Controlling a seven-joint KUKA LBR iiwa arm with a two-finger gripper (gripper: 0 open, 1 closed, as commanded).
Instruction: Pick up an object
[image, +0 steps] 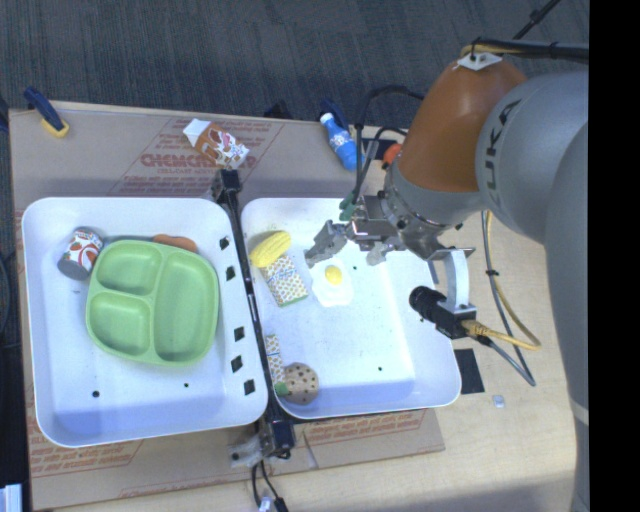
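Observation:
My gripper (350, 248) hangs over the back part of the right bin (400, 350), just above a white and yellow fried-egg toy (333, 284). Its two grey fingers (325, 242) stand apart, open, with nothing between them. To the left of the egg lie a yellow corn-like piece (270, 245) and a checkered packet (287, 281). A brown speckled cookie (298, 381) rests in the bin's front left corner beside a small patterned packet (273, 349).
The left bin (50, 400) holds a green divided plate (153, 300), a small can (80, 252) and an orange-red piece (176, 241). A blue bottle (340, 140) and a snack wrapper (217, 145) lie behind the bins. The arm's orange band (460, 120) looms over the right side.

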